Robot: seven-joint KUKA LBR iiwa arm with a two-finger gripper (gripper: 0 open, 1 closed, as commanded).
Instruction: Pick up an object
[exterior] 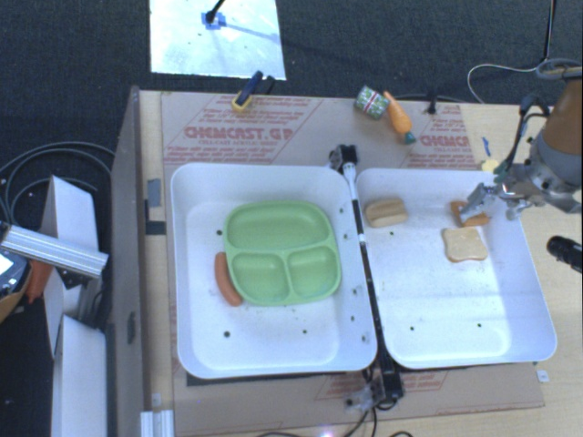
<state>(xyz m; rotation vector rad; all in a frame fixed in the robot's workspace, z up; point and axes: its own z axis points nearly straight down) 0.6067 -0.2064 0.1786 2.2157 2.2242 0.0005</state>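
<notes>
While the gripper (480, 204), its state unclear, touches an orange piece (465, 214), toast (465, 244) lies just below.

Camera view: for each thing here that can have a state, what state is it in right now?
green divided plate: flat in the left bin, nothing in its compartments.
sausage: lying in the left bin beside the plate's left edge.
bread roll: lying in the right bin, upper left.
toast slice: lying flat in the right bin.
orange piece: under the pincer; held or not, cannot tell.
</notes>
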